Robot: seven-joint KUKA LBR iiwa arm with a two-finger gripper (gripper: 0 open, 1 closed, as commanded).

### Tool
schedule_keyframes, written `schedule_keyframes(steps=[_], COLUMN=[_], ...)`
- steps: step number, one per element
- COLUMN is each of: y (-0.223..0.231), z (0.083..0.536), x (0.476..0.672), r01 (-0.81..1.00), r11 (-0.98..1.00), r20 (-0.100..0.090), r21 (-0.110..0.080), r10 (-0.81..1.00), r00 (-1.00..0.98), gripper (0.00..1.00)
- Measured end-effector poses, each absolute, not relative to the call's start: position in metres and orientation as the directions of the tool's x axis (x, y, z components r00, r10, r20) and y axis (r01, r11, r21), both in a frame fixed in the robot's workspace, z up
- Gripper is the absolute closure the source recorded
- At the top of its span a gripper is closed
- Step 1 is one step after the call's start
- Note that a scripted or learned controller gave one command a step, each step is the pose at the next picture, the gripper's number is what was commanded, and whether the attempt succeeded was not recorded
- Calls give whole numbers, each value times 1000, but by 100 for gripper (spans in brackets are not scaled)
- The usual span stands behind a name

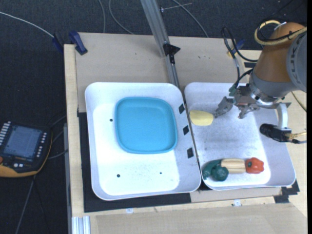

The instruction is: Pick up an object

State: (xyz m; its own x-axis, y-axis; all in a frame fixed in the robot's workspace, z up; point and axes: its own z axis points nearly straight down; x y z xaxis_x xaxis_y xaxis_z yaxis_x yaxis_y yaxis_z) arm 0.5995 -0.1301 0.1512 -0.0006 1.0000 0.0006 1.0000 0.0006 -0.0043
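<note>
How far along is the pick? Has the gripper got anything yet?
Nothing looks picked yet. The gripper hangs open over the right bin, with nothing between its fingers. The yellow piece lies just to its left by the bin's left wall; the green, tan and red pieces lie along the near edge. The blue plate sits in the left bin. Descent, grasp and lift all remain.

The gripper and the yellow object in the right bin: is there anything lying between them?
Nothing: in the camera view, bare white bin floor separates the open gripper from the yellow object in the right bin.
</note>
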Motion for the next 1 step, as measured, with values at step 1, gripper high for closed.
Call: schedule_keyframes(steps=[1], y=[-130], z=[99], x=[598], r01=[1000], r11=[0], r20=[1], r21=[-4], r10=[1000], r00=[0], gripper=[0])
